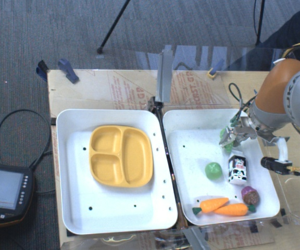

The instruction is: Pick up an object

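Gripper [232,138] low at right bin's [191,124] upper right, finger state impossible to tell, green ball [213,170] just below-left of it, milk carton [237,169] directly beneath

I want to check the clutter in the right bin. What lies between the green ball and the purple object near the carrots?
In the camera view, the small cow-print carton stands between the green ball and the purple object.
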You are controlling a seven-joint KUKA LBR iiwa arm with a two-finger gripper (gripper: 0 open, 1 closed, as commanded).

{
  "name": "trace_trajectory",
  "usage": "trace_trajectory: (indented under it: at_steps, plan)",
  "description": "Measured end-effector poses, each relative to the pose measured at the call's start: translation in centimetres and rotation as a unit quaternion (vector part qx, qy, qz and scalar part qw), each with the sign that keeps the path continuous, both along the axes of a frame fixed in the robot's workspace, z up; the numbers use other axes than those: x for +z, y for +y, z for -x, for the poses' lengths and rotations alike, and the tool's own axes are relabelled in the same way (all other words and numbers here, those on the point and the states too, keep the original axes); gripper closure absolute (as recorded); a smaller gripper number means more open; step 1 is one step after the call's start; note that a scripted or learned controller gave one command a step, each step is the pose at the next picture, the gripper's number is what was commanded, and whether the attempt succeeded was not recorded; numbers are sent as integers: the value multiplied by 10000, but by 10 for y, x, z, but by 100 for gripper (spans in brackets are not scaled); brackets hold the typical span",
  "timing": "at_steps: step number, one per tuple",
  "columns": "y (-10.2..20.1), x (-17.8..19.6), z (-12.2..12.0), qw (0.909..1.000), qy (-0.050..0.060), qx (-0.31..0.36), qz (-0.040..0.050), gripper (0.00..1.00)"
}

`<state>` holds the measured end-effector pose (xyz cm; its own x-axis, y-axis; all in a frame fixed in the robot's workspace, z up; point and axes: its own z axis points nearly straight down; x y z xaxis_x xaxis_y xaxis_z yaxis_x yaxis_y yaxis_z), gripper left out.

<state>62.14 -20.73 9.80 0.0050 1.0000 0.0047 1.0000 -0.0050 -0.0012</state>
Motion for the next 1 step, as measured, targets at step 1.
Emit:
trace_trajectory:
  at_steps: [1]
  plan:
    - [49, 92, -25, 9976, -39, -685, 23, 100]
